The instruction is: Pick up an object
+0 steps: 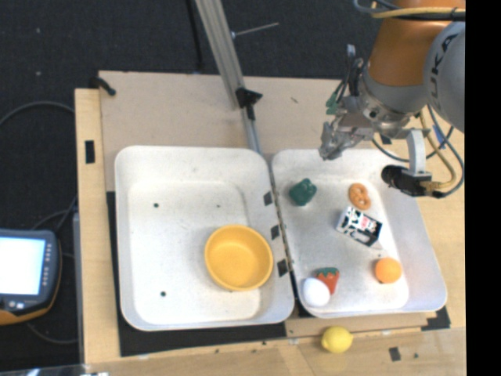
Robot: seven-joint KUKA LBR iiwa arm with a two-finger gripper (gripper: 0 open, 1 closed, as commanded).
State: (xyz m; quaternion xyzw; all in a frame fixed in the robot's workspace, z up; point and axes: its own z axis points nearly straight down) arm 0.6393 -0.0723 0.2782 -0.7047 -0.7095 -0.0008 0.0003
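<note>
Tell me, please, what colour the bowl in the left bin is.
Yellow bowl, clearest in the camera view.

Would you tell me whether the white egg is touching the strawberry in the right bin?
Touching: the camera view shows the white egg pressed against the strawberry, with no bin floor between them.

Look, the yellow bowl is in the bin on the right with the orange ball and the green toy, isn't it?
Not quite. The yellow bowl sits in the left bin, by itself. The orange ball and the green toy are in the right bin, as you said. The camera view shows it, looking down on both bins.
</note>
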